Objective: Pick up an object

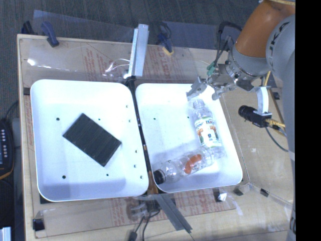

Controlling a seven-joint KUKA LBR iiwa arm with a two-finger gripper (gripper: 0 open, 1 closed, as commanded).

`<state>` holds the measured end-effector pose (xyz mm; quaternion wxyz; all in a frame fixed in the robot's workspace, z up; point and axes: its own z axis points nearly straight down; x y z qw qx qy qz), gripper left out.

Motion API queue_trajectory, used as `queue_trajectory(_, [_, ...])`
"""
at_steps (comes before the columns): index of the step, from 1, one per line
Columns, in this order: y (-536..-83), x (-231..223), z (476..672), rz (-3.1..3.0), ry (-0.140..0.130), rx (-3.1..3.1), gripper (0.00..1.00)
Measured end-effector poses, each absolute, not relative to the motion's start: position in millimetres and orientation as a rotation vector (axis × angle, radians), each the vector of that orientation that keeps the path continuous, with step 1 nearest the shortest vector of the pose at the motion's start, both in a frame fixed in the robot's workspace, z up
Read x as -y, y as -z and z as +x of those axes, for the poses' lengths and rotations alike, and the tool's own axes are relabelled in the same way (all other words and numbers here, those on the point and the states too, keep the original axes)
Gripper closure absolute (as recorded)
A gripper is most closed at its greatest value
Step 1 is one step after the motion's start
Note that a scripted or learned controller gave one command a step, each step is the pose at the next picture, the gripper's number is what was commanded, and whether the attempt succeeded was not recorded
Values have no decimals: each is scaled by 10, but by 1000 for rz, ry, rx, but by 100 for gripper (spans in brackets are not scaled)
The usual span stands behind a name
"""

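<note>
Camera view: the gripper [206,88] hangs at the right bin's [165,97] far rim, its fingers spread and holding nothing. Just below it lies an upright-labelled bottle [206,127], and beyond that a second bottle [186,165]. The clear round plastic could roll or slip as the fingers close.

The grey arm with the orange band [266,29] is cut off at the top right edge. Print on the clear plastic bottle's label [208,132] is too small to be read.
</note>
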<state>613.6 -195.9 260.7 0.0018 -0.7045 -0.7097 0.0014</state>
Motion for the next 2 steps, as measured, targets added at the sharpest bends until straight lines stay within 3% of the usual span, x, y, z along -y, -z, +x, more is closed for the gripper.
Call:
queue_trajectory(1, [-1006, 2090, 5588, -1944, -2, 2460, 0])
queue_trajectory(2, [-919, 2094, 5020, -1796, 1, 2576, 0])
